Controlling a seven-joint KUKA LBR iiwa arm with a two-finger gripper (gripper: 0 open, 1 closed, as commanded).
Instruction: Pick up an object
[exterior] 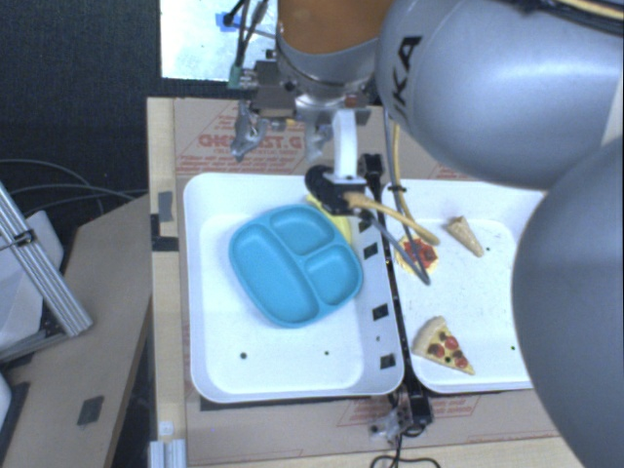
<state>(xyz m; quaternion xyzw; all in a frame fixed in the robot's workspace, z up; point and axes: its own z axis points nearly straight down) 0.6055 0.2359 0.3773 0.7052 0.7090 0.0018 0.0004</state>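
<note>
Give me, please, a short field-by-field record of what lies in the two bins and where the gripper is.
left bin: blue divided plate lying flat near the middle; yellow thing partly hidden at the plate's far right edge
right bin: pizza slice at the near side; pale wedge farther back; small red item near the divider, too unclear to name
gripper: seen just beyond the left bin's far rim, nothing visibly held
task state: no object picked up yet
</note>
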